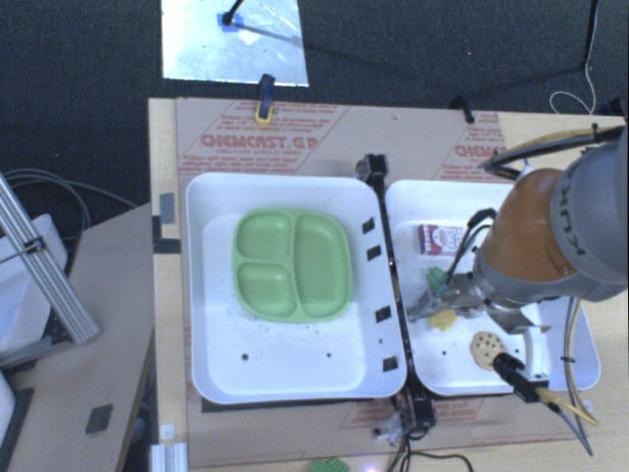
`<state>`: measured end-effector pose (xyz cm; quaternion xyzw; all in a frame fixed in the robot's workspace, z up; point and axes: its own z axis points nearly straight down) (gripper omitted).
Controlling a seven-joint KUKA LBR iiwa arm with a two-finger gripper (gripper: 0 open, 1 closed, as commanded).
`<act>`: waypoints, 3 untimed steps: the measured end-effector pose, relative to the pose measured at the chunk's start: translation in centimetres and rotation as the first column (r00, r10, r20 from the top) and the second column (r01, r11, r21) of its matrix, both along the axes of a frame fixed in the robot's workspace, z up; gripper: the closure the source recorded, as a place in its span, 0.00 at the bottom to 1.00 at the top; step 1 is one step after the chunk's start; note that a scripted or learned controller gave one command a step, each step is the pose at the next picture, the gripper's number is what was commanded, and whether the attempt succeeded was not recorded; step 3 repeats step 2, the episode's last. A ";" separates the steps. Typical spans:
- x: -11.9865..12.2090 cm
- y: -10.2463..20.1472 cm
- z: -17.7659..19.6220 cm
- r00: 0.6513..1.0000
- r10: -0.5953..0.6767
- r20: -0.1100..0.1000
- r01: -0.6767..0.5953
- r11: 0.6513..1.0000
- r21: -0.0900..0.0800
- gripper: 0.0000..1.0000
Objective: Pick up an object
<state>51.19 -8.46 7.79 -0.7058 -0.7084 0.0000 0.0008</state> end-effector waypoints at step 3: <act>1.0 7.9 11.2 1.000 0.010 0.012 -0.010 1.000 0.002 1.00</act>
